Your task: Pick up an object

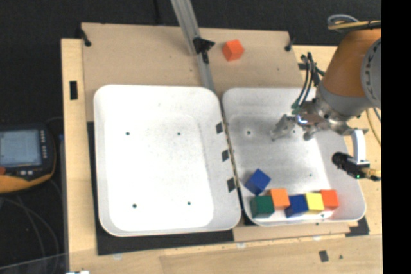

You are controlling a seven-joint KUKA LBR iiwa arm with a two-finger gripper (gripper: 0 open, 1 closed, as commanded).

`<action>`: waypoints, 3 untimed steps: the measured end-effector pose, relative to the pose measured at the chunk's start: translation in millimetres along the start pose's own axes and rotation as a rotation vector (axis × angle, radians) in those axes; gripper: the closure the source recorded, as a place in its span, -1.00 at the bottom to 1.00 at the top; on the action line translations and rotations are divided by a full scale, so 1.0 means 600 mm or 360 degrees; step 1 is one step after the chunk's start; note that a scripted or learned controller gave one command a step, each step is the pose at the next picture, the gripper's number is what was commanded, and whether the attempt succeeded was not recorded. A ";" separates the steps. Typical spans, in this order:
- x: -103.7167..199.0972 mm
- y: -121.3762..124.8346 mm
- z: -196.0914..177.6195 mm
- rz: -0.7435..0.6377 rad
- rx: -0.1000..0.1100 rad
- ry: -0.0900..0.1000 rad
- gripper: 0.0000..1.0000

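Gripper over right bin, upper middle, fingers spread, nothing between them. Blocks well apart from it along bin's near edge: blue block alone, then row of green block, orange block, second blue block, yellow block, red-orange block. Orange cube on bench behind bins.

Six small cubes are seen in the lower part of the right bin. A blue cube is set slightly apart, turned at an angle. Below it, five are lined along the bin's lower edge: green cube, orange cube, second blue cube, yellow cube, red-orange cube. A lone orange cube is found outside the bins, upper centre of the frame.
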State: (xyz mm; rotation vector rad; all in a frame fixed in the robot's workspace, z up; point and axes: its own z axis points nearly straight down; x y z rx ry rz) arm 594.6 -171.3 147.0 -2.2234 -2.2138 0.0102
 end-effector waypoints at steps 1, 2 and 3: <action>-0.001 -0.004 -0.154 -0.0010 -0.0028 -0.0003 -1.00; -0.035 -0.098 -0.095 -0.0001 -0.0006 0.0001 -1.00; -0.043 -0.054 -0.308 -0.0012 -0.0029 -0.0005 -1.00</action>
